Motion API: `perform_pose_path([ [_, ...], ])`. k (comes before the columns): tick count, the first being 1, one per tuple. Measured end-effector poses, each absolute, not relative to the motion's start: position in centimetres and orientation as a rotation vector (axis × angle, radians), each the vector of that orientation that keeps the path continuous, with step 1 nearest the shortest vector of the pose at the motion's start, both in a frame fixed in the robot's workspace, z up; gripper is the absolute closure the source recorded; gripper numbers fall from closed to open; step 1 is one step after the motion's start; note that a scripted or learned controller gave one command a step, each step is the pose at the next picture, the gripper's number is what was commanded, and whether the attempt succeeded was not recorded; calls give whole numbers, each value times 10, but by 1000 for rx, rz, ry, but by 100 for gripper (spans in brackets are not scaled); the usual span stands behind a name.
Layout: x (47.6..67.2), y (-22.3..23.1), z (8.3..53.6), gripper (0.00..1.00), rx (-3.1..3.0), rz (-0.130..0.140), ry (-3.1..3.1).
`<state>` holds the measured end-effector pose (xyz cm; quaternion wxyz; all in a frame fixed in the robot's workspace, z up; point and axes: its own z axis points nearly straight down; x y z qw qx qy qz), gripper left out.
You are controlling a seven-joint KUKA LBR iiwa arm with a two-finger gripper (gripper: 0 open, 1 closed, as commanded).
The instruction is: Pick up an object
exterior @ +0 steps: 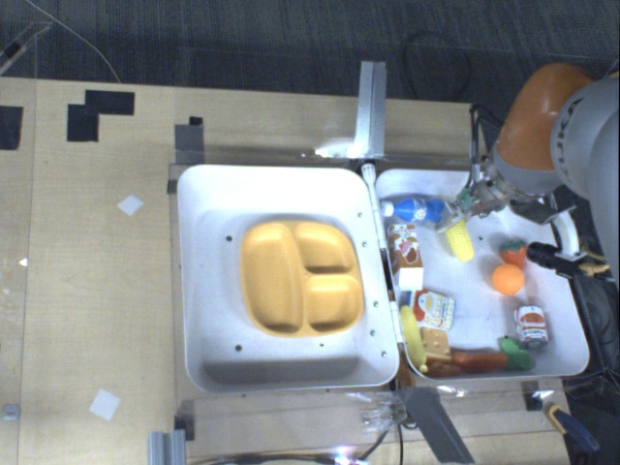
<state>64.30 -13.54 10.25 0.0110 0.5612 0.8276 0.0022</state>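
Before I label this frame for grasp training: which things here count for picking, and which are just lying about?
For the job:
gripper
yellow corn piece
orange ball
blue bottle
small can
right bin

Lying about:
yellow divided tray
left bin

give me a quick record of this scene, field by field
left bin: holds a yellow divided tray
right bin: holds the small items
items: blue bottle, yellow corn, orange ball, small can, banana, sausage
arm: reaches in over the right bin's far edge
gripper: just above the corn, nothing seen between its fingers
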Motion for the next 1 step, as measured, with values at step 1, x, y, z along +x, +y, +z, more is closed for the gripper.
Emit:
perform_pose_path([
  [1,665,-89,203,100,2099,11,2325],
])
